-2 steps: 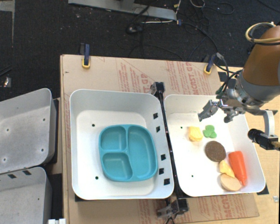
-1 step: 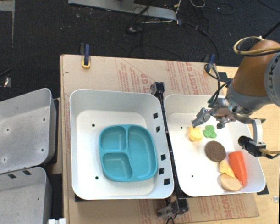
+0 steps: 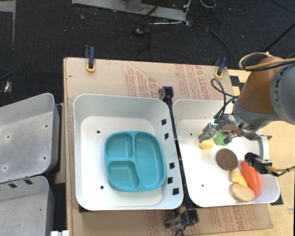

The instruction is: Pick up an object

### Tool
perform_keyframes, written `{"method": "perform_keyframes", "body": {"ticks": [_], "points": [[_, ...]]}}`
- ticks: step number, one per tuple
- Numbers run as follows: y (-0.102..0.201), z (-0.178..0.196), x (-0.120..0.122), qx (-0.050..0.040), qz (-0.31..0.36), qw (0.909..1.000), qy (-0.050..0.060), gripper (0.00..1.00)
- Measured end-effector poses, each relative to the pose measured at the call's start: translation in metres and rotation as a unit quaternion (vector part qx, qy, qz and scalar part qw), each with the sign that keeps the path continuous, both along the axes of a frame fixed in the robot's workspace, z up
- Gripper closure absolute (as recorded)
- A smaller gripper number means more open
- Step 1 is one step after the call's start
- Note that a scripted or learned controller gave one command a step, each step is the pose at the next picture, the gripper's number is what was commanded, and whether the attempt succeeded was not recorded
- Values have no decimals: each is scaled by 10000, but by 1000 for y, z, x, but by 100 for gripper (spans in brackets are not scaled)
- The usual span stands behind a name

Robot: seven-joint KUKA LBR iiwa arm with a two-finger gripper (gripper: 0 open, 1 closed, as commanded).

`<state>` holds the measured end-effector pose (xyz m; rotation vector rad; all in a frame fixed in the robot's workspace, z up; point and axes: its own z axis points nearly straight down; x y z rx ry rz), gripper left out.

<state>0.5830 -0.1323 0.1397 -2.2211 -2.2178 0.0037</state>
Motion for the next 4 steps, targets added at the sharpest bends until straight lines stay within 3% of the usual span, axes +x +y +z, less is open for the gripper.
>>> {"method": "perform_keyframes", "body": {"ticks": [1, 2, 3, 4], "points": [[0, 13, 1, -3, 2, 10000, -21, 100], [0, 75, 0, -6, 19, 10000, -35, 100], [0, 87, 0, -4, 19, 10000, -29, 100], [54, 98, 2, 1, 42, 10000, -26, 100]]}}
